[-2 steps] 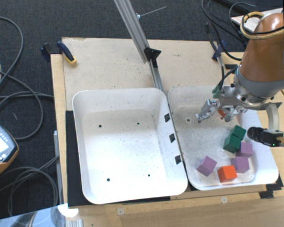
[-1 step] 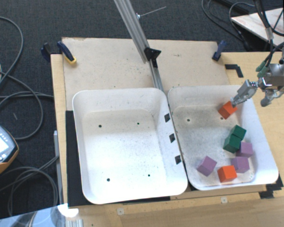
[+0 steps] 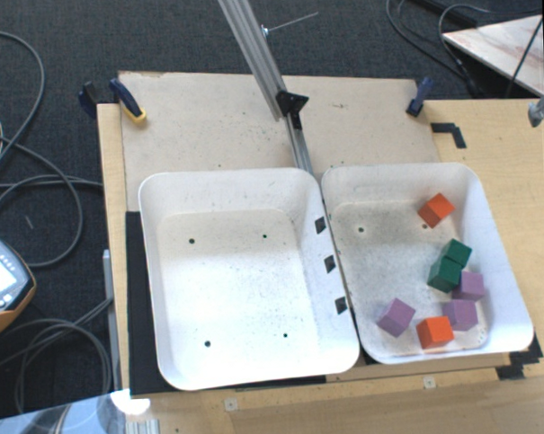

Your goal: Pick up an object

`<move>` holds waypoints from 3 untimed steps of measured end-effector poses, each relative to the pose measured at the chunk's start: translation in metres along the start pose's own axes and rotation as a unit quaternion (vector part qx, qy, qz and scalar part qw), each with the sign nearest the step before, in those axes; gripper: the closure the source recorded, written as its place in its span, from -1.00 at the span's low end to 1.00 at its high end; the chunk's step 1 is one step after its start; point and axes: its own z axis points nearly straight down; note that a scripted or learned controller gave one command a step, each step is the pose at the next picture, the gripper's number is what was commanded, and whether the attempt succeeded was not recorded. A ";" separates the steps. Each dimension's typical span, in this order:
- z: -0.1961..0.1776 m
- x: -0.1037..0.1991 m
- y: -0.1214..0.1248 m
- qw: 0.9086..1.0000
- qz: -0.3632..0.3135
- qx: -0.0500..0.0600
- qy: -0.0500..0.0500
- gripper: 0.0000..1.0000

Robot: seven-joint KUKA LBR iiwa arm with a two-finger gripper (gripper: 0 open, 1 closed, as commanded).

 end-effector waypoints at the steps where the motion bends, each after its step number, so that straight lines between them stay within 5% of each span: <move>1: 0.005 0.050 0.033 1.000 -0.004 0.004 0.002 -1.00; 2: 0.007 0.113 0.093 1.000 -0.004 0.004 0.002 -1.00; 3: 0.003 0.149 0.037 1.000 -0.003 0.006 0.003 -1.00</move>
